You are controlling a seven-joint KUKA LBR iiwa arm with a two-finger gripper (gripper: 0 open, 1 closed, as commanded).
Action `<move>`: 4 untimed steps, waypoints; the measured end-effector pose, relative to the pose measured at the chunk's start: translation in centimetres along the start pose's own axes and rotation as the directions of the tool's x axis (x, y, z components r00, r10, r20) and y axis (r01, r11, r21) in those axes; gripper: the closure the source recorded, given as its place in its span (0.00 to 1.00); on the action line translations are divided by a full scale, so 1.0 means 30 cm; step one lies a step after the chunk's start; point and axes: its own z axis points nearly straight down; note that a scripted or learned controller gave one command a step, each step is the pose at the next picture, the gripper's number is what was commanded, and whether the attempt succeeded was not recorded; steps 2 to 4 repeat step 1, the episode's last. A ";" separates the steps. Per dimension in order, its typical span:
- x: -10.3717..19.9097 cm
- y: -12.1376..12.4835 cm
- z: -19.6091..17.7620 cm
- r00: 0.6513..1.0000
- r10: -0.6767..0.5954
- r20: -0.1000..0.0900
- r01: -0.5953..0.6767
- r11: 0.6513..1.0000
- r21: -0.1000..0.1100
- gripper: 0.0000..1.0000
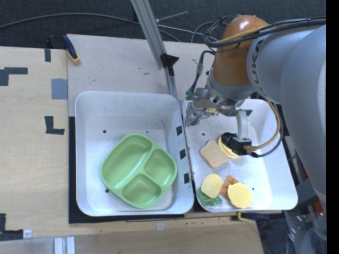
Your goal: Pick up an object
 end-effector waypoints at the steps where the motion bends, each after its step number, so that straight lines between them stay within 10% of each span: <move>1: 0.207 -0.049 -0.029 1.000 -0.003 -0.002 0.003 1.000 -0.001 1.00; 4: 0.207 -0.049 -0.029 1.000 -0.003 -0.002 0.003 1.000 -0.001 1.00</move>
